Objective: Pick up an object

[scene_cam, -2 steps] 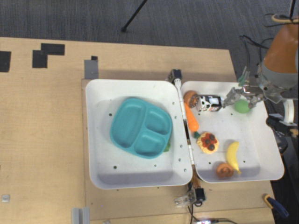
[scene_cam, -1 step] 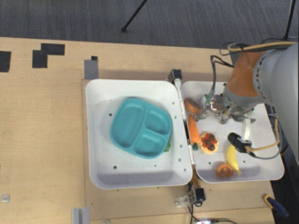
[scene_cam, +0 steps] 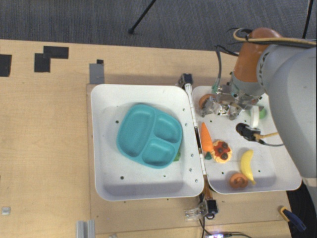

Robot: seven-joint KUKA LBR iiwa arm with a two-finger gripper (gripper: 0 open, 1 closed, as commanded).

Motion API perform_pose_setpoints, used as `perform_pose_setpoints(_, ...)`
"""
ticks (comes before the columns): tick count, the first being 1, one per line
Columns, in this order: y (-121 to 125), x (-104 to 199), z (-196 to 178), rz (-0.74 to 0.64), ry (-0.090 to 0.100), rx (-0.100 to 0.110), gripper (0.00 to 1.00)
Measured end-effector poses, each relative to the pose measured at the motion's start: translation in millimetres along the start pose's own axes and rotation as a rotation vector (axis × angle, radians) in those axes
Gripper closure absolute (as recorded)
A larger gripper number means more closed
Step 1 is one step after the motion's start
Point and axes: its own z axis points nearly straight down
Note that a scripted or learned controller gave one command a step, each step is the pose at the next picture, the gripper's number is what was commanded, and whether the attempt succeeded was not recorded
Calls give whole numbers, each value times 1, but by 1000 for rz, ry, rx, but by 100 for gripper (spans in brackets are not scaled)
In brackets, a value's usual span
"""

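Camera view status: the pick is not complete. The hand sits low at the far end of the right bin, and nothing can be seen lifted clear of the bin floor. Whether the hand is released, clenched or grasping something cannot be told from this angle.

Candidate objects, all lying in the right bin:
- round brown-orange item, just beside the hand on the side toward the left bin, and the closest candidate; contact with the hand cannot be confirmed
- green-and-white item, near the hand on its other side
- carrot, lying along the wall shared with the left bin
- small pizza toy, touching the carrot's near end
- banana, with a round orange fruit just beside its near tip

Remaining work, as judged from this position: secure one item, then raise it off the bin floor. No step of that is shown as done.

Surface: the left bin holds one teal divided plate, lying roughly at its centre and well apart from the hand. Both bins rest side by side on a pale wooden table, which carries a few black patches toward its far left (purpose unknown).

Room: beyond the table lies dark grey carpet, crossed by a thin black stand leg. The arm enters from the right, its orange band above the wrist.
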Motion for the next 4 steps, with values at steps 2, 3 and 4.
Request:
perform_pose_setpoints(2, 0, 0, 0, -1, 0, -1, 0)
perform_pose_setpoints(3, 0, 0, 0, -1, 0, -1, 0)
perform_pose_setpoints(4, -2, -1, 3, 470, 11, 24, 0)
